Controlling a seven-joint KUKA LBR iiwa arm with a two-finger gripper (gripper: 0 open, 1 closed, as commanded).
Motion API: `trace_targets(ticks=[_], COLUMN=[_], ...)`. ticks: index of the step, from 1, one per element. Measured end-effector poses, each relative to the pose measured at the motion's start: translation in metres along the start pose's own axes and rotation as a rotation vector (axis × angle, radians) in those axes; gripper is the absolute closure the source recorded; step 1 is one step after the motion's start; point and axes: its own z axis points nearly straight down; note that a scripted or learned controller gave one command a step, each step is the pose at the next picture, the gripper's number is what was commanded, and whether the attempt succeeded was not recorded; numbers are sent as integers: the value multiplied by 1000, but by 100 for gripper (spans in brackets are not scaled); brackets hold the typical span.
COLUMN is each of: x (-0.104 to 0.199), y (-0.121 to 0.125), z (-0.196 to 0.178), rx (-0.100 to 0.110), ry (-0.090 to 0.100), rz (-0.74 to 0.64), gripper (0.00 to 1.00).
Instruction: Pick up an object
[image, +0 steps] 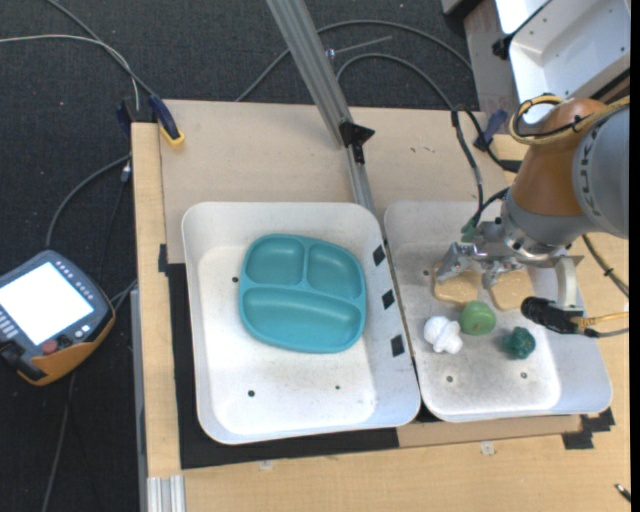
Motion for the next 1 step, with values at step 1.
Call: trace_targets(ticks=[1], x=[0], y=[6], z=[19], rx=[-21], ry=[-3], rz=[-1], gripper=[0])
